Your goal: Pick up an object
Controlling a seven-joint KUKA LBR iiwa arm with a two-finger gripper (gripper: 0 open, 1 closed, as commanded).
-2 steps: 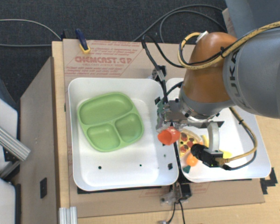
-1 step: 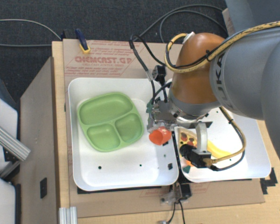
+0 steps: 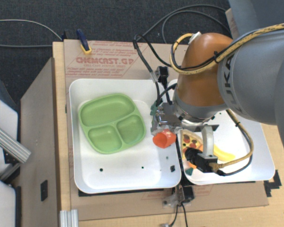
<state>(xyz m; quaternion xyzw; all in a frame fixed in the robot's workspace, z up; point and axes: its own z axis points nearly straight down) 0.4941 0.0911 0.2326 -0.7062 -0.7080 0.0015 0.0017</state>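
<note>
While the arm (image 3: 203,79) hangs low over the bins' shared edge, an orange cup (image 3: 164,139) lies just beside it in the left bin (image 3: 80,126); probably the approach step. A centred descent comes next.

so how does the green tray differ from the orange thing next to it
The green tray is far larger than the orange thing. The green tray is broad, flat and split into three compartments; the orange thing is a small rounded lump. The green tray lies apart from the arm, while the orange thing sits right under the wrist. Both lie in the left bin.
</note>
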